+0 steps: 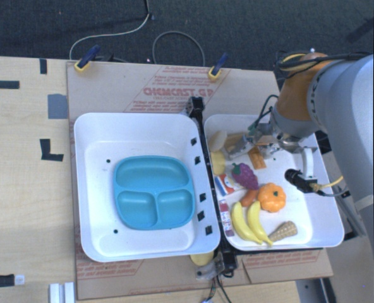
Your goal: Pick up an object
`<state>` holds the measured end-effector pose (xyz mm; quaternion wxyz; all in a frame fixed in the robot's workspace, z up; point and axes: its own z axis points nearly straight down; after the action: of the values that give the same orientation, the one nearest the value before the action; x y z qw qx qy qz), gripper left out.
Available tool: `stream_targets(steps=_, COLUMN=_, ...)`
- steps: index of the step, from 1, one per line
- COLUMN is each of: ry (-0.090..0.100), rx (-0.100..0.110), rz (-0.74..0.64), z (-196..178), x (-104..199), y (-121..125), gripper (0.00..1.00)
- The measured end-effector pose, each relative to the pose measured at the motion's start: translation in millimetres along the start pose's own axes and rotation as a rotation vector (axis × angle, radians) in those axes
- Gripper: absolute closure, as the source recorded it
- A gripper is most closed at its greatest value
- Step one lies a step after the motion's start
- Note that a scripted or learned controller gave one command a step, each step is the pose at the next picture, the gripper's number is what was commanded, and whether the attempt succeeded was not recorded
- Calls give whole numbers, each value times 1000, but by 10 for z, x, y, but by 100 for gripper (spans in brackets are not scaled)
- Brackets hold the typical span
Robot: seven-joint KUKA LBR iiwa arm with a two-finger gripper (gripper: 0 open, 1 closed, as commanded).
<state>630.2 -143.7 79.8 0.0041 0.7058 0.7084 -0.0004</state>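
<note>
Reach step: claw [253, 139], finger state not discernible, is lowered over the right bin [326, 229] clutter at centre-right; a target must be selected.

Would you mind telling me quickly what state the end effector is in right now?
End effector: low in the right bin among the toys; open or shut cannot be told.

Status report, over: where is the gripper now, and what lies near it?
Gripper low over right white bin, upper part. Nothing seen between fingers. Purple grapes, orange pumpkin, yellow bananas crowded below it. Blue divided tray alone in left bin.
</note>
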Motion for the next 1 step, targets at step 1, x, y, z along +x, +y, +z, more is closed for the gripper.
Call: stream_targets(steps=1, ry=1, rx=-1, rz=1, z=-175, x=-23, y=11, gripper=100)
